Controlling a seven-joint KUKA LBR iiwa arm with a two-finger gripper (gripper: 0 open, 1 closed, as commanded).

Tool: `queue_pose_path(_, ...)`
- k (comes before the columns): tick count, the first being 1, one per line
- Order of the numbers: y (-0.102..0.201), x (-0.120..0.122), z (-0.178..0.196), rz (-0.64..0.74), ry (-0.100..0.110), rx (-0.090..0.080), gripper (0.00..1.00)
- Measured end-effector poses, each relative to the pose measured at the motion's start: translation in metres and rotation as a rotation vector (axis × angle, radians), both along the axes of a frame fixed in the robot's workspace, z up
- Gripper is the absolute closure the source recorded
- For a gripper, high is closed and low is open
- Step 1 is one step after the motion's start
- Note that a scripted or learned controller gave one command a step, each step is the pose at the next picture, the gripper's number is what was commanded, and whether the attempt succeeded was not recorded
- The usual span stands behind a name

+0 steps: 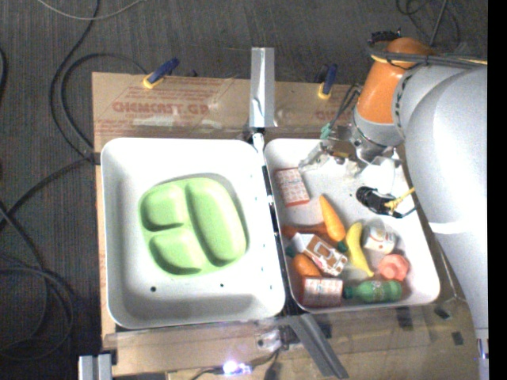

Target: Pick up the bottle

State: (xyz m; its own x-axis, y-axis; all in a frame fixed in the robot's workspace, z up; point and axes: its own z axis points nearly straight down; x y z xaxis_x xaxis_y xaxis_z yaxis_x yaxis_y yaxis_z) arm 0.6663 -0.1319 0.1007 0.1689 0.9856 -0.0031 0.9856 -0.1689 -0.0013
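Camera view from above shows the dark green plastic bottle (pixel 374 291) lying on its side at the near end of the right-hand shallow white bin (pixel 348 187). Its long axis runs across the bin, left to right; which end carries the cap is too small to tell. Just left of it sits a small white-and-red labelled carton (pixel 321 290), and a pink rounded toy (pixel 394 267) touches it from behind.

Farther up the bin lie a yellow plastic banana (pixel 356 248), an orange plastic carrot (pixel 332 218), a red-and-white snack box (pixel 323 253) and a pale printed card packet (pixel 291 185); they crowd together, and several edges overlap so that their outlines are hard to separate.

The left-hand shallow white bin (pixel 127 165) bears a light green sectioned tray (pixel 194 224).

The grey arm with the orange band (pixel 379 93) reaches in from the right, its broad grey body cut off by the frame and covering the right bin's far-right rim. The wrist angles down to the two-finger gripper (pixel 342 150), over the bin's far end, well apart from the bottle. Whether it is released or clenched I cannot tell; nothing is seen in its grasp.
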Motion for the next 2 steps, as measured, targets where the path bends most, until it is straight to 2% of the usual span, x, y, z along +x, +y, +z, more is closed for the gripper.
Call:
queue_pose_path(1, 0.0, 0.0, 0.009, 0.002, 0.003, -0.006, 1.0)
queue_pose_path(2, -0.001, 0.003, 0.237, 0.513, -0.001, -0.001, 1.0)
